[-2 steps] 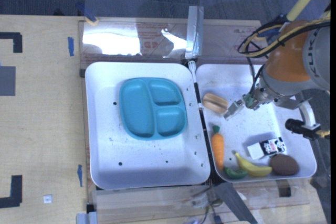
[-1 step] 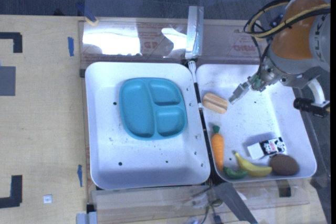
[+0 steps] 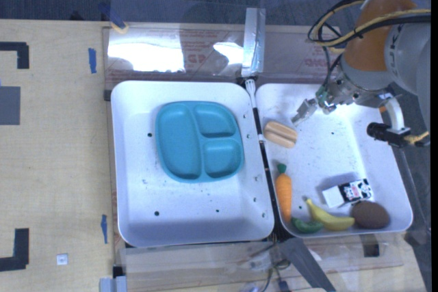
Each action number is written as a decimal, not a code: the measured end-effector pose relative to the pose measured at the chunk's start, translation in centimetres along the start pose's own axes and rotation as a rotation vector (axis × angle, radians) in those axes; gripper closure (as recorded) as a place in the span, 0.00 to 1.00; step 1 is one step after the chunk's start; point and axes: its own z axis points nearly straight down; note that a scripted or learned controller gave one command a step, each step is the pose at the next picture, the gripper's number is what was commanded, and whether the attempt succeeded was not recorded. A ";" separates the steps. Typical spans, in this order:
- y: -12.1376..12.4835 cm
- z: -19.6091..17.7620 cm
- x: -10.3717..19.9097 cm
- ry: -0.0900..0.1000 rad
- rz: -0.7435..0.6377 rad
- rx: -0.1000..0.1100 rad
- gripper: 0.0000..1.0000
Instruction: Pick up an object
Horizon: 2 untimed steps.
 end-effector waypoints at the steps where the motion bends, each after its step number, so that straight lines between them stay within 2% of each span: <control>1: 2.2 0.5 3.1 0.000 0.072 -0.002 0.00; 2: -3.3 2.2 3.7 0.000 0.113 -0.001 0.00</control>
